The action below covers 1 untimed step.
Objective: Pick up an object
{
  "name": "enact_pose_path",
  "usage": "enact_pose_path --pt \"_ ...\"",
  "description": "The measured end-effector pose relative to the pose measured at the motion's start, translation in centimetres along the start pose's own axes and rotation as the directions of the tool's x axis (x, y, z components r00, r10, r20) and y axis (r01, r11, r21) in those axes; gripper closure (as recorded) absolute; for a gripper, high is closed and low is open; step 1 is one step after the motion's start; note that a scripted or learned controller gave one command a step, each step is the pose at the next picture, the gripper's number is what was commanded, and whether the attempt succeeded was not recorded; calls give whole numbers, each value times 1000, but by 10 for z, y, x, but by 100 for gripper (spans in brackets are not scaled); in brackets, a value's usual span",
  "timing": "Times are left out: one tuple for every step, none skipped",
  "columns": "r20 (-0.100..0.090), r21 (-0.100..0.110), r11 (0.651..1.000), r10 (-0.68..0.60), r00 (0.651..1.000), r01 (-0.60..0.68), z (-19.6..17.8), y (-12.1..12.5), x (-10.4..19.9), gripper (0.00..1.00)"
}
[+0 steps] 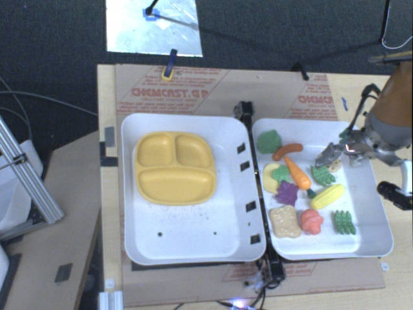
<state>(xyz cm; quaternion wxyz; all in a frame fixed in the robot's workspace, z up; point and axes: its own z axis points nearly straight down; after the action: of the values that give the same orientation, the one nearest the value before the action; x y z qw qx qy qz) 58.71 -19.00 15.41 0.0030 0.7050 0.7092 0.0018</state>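
The right bin [374, 192] holds several toy foods: a green lump [269, 141], a red-orange sausage [287, 150], a carrot [297, 171], a green leafy piece [322, 175], a yellow corn cob [327, 196], purple grapes [286, 191], a beige cracker [284, 221], a red fruit [312, 221] and a green pod bundle [344, 222]. My gripper [342, 156] hangs low over the bin's upper right part, just above the leafy piece and a small pale item [335, 165]. Its fingers are spread, with nothing held between them.
The left bin [193, 237] carries a yellow divided plate [175, 168]. A black hinge strip [255, 192] runs between the bins. A silver sheet [153, 18] lies on the dark floor behind the bench. Cables run at the far left.
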Motion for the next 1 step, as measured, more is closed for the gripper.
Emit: enact_pose_path --pt "1 -7 1000 -3 1000 3 -86 41 28 0"
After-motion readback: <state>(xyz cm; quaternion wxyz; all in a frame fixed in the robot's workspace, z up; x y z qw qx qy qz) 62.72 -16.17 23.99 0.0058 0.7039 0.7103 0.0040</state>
